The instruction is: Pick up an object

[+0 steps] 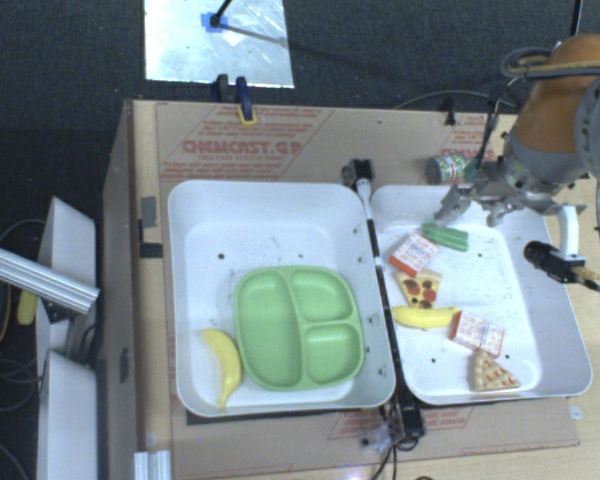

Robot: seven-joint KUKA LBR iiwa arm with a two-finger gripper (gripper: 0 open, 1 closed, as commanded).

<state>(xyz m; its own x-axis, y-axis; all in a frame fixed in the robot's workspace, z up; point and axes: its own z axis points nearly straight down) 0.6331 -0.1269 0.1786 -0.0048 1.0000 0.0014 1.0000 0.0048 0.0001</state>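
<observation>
Yellow bananas: I count two, one (pixel 223 364) in the left bin (pixel 195 208), one (pixel 425 317) in the right bin (pixel 570 353). Gripper (pixel 473 206), upper right, fingers spread wide, holds nothing; green piece (pixel 446 236) just below.

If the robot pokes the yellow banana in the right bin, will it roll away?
Probably not far. The banana is curved and lies flat, so it would likely spin or slide on the smooth bin. It looks like a plastic toy, so probably light and stiff.
</observation>
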